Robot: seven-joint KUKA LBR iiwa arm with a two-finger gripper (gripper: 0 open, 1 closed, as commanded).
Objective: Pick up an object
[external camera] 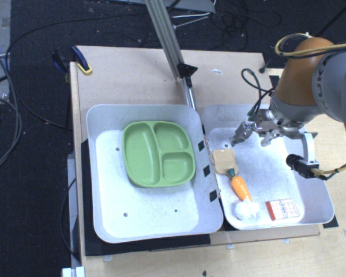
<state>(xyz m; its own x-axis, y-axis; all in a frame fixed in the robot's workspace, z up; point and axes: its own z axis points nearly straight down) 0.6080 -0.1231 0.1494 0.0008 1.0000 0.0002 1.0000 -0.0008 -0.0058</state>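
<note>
In the camera view, a pale wooden counter (132,74) is seen from above, set on a dark, speckled floor (29,154) across which black cables are strewn. Two shallow white bins are carried side by side. In the left bin (150,218) a green divided plate (159,153) is laid flat. In the right bin (311,206) a tan block (224,160) is placed near the left wall, with a toy carrot (240,187) just below it, a small white object (246,210) beyond the carrot's tip, and a red-and-white packet (283,209) near the front right corner. The gripper (255,133) is held over the upper part of the right bin, above and to the right of the tan block; its fingers appear spread apart, with nothing seen between them. A slanted metal pole (168,36) is seen crossing the counter's far edge, and a blue-and-yellow tool (81,59) is laid at the far left corner.
</note>
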